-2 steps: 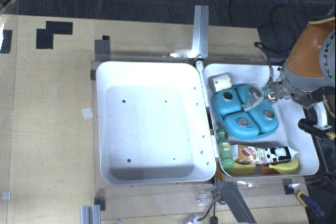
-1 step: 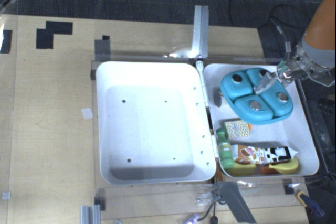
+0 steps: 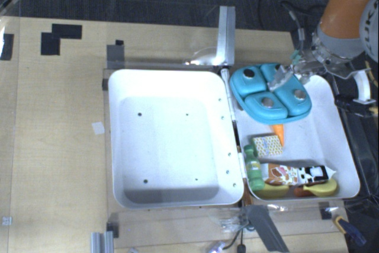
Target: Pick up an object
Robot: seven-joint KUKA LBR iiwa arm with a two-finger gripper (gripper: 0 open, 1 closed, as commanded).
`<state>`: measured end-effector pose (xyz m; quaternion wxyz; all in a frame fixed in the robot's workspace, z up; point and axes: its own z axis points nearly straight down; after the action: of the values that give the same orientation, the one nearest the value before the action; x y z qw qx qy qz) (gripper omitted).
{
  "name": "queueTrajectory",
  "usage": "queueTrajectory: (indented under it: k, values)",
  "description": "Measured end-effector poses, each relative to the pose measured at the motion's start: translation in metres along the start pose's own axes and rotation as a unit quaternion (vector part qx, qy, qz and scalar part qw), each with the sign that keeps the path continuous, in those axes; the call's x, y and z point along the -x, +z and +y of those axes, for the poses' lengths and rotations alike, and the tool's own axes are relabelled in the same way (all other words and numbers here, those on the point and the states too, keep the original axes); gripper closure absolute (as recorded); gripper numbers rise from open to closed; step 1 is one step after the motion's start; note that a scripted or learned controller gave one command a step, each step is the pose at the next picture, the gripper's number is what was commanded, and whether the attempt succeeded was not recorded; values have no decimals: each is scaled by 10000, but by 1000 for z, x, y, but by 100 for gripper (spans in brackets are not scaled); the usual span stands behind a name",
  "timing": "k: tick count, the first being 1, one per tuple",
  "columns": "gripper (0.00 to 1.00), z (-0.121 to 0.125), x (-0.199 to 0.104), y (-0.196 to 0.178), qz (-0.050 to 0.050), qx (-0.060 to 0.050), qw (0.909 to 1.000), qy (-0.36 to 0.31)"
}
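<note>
A blue plastic piece with several round lobes [image 3: 269, 95] lies at the far end of the right bin [image 3: 342, 145]. My gripper [image 3: 283, 77] reaches in from the upper right and sits low over the blue piece's top middle, seemingly touching it. The grey arm with its orange band [image 3: 349, 0] rises behind it. Nearer the front lie an orange carrot-like piece [image 3: 278, 133], a small dotted packet [image 3: 266, 144], a green bottle [image 3: 253, 166], a cow-print packet [image 3: 296, 174] and yellow fruit shapes [image 3: 323, 189].
The left bin [image 3: 169, 136] stands beside the right one, separated by a thin rim. A metal post [image 3: 227, 35] rises behind the bins, close to the blue piece. Black cables run along the right side near the arm.
</note>
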<state>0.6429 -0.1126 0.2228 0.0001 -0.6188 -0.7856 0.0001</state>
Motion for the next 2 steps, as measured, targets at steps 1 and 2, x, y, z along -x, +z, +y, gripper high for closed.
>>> queueTrajectory:
  k: [1,2]
  values:
    - [100,24,-10,-60,-10,7,9974,-716]
    - [100,26,10,-86,-31,44,9794,-2021]
